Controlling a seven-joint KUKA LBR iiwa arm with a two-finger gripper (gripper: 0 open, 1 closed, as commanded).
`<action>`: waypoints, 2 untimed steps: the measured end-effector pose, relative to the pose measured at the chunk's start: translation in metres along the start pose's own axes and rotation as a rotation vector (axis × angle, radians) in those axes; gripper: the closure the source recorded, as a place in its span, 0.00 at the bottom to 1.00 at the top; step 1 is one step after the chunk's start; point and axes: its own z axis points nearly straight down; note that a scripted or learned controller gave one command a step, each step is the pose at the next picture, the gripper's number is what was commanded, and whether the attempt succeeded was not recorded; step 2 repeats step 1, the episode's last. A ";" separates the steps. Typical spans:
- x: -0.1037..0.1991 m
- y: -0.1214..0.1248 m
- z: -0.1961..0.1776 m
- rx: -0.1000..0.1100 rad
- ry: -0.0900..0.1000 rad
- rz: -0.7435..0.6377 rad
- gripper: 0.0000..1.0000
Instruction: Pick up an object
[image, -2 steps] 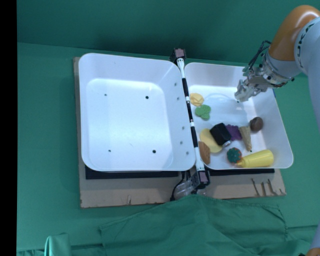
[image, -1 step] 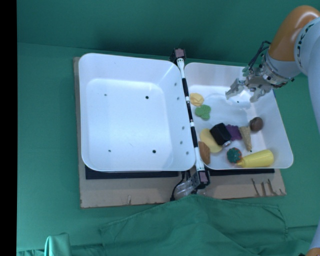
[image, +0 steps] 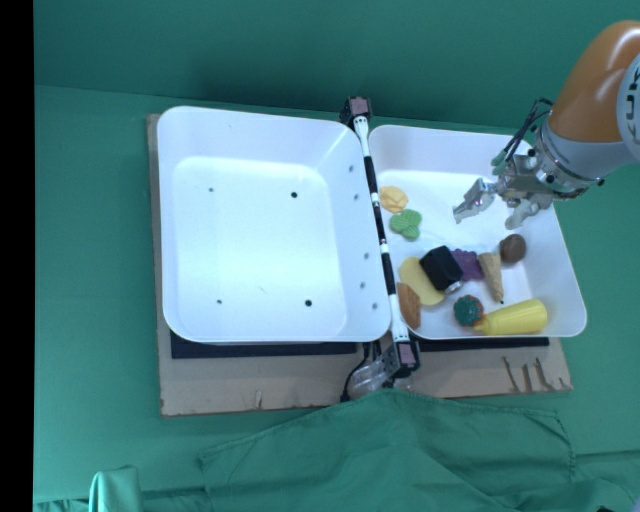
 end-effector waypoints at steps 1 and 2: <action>-0.006 -0.098 0.036 0.009 0.000 0.007 0.00; -0.006 -0.098 0.036 0.009 0.000 0.007 0.00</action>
